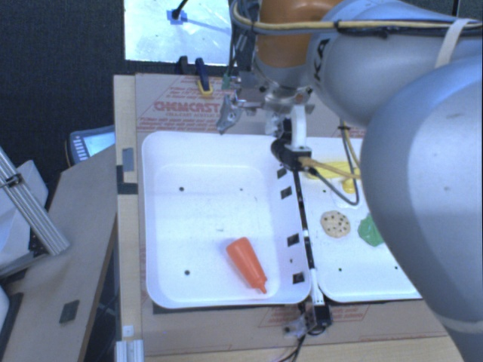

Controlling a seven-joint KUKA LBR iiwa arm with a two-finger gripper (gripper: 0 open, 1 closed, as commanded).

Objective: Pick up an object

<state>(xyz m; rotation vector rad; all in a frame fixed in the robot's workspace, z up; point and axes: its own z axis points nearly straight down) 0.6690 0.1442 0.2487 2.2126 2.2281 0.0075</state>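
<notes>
A: Where was the gripper (pixel 229 114)?
B: Up over the far rim of the view-left bin (pixel 196 202). No object seen in it. Couldn't tell how wide it stood: too small, bad angle.
A: Target?
B: Orange carrot (pixel 247 262), lying flat in the same bin, near-right part, close to the near wall. Well apart from the gripper, almost straight toward the camera. Its long axis ran far-left to near-right, thin end nearest the rim.
A: So?
B: I'd judge the grasp needed to close across that axis.
</notes>
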